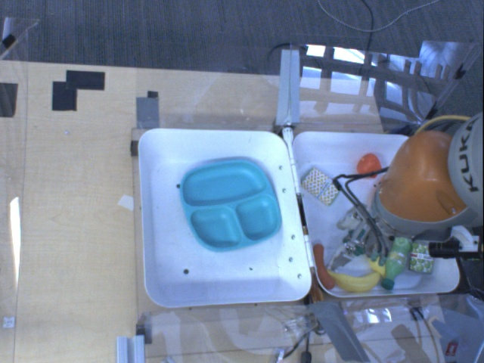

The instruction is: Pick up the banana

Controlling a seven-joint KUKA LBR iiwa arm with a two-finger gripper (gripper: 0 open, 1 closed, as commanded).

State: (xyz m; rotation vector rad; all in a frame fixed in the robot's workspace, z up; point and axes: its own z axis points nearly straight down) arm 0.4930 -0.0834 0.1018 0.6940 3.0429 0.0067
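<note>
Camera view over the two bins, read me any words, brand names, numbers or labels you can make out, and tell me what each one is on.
"KU": large dark letters on the grey arm, cut off at the picture's edge.
Green carton in the right bin: printed label, too small and blurred to read.
Checked packet: a pattern, no readable text.
Green bottle, banana and blue tray: no text to make out.
</note>
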